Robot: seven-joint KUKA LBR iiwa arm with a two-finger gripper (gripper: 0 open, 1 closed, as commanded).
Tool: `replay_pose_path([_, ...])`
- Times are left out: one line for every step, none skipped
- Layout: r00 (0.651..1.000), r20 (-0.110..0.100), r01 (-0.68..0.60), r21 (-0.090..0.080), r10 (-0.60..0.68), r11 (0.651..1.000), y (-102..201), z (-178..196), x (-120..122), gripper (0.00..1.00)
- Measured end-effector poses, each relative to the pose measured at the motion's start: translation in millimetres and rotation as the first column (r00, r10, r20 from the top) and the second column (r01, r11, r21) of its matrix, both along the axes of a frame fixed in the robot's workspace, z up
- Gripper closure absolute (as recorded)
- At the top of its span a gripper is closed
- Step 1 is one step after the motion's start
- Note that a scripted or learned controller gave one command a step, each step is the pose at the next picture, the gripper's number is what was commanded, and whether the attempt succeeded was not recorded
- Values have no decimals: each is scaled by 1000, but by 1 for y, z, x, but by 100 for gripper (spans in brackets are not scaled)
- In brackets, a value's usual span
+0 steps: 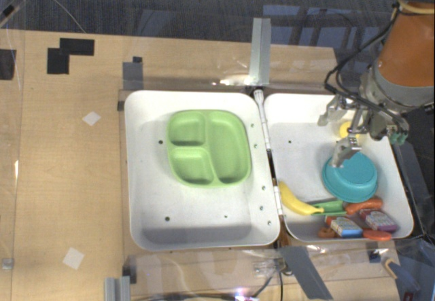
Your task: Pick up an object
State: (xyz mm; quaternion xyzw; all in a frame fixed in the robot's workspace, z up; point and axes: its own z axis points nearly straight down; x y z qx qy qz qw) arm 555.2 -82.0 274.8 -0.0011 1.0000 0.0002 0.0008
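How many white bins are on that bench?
2. The left bin holds a green divided plate. The right bin holds a blue bowl, a banana and small items, with the gripper above them.

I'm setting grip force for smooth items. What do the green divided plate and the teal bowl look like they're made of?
The green three-compartment plate looks like moulded plastic: uniform colour, rounded dividers, a soft satin sheen. The teal round bowl also looks plastic, matte to slightly glossy, with an even colour and a thick smooth rim. Neither shows a glaze or metallic glint, though the view can't confirm it.
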Motion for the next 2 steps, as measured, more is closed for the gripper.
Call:
replay_pose_path([993, -10, -118, 3, 118, 993, -43, -157, 22, 0])
replay_pose_path([992, 1, -129, 0, 129, 992, -84, -165, 23, 0])
